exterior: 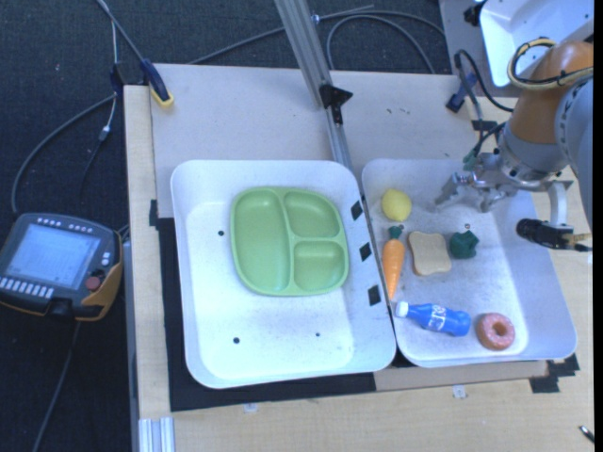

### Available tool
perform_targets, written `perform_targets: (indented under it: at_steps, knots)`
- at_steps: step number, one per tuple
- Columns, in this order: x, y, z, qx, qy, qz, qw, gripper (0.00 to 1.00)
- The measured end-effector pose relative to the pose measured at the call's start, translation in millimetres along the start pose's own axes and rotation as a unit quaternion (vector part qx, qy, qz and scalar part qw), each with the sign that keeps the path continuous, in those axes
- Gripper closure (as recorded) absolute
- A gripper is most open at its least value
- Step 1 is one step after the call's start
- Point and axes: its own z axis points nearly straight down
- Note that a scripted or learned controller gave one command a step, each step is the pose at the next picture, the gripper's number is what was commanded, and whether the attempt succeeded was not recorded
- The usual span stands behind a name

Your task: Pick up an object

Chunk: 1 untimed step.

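Approach step: gripper [468, 192], fingers spread and empty, hovers by right bin's [537, 281] far edge; next, descend onto green toy [463, 244].

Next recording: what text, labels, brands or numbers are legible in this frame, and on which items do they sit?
No text is legible in this frame.
Blue bottle: white marking on its label, too blurred to read.
Handheld control pendant beside the bench: lit screen and rows of keys, too small to read.
Green divided plate, carrot, lemon, toast, donut: no writing visible.
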Motion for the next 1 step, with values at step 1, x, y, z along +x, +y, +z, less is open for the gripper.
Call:
perform_targets:
  at_steps: [1]
  knots:
    - [-0.5,2.2,-15.9,-0.004,-0.002,-0.001,1.0000,1.00]
